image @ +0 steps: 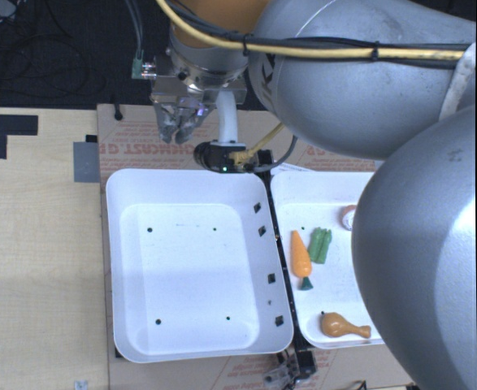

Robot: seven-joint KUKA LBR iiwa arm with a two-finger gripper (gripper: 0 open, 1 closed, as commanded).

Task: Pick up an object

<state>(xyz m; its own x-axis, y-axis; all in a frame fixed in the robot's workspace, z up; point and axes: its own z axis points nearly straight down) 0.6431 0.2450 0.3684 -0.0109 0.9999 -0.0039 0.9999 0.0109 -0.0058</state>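
1. Orange carrot [301, 256] lies in the right bin [323, 193], close to its left wall, with a green piece [320, 244] just beside it.
2. A tan drumstick-looking thing [343, 326] sits near that bin's front edge.
3. Gripper [179, 128] hangs beyond the left bin's [124, 218] back edge; its fingers look nearly together, nothing in them.

Two bins are set side by side, the left bin [124, 218] beside the right bin [303, 315], in which a carrot [301, 256] lies just left of a green piece [320, 244], with a drumstick [342, 326] nearer the front.
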